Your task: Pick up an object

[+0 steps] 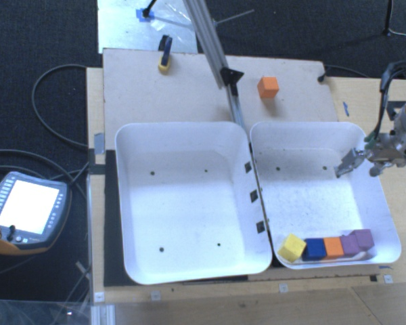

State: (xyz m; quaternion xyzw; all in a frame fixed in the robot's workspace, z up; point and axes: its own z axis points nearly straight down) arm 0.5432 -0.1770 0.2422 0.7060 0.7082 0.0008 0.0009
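Along the near wall of the right bin, a touching row of blocks, yellow to purple, runs left to right, each likely light, stiff and best pinched on flat opposite faces, while the gripper hovers well apart, whether open I cannot tell.

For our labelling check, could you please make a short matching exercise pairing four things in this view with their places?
Things:
1. yellow cube
2. purple cube
3. lone orange cube
4. gripper

Places:
A. on the board behind the bins
B. over the right bin's right side
C. left end of the cube row
D. right end of the cube row

Pairs: 1-C, 2-D, 3-A, 4-B
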